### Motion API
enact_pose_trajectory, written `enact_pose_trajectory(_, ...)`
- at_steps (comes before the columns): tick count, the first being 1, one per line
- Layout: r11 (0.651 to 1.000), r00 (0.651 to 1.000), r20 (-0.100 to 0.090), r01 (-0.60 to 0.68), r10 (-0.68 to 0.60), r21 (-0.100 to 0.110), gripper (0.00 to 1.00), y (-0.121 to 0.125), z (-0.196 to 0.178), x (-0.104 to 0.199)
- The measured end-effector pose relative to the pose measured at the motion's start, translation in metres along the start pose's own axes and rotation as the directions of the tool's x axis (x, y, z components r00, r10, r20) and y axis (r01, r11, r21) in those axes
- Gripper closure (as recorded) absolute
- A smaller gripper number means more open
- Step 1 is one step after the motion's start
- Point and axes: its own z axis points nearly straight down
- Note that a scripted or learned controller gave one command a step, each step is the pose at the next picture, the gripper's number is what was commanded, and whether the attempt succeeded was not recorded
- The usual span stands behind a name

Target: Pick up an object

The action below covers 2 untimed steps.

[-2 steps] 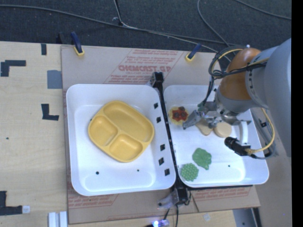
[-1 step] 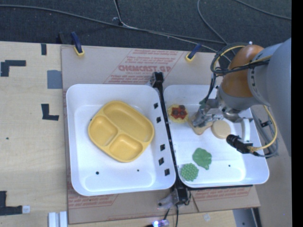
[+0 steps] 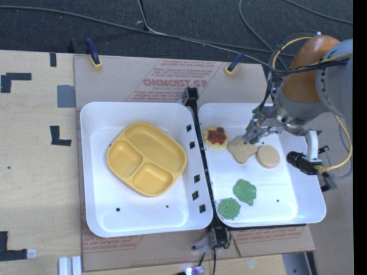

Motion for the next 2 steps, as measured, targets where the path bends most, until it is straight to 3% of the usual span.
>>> enact_pose_trajectory(2,1.000,1.000,0.001,0.000,0.000,0.000,1.00,0.004,-0.094,-0.005)
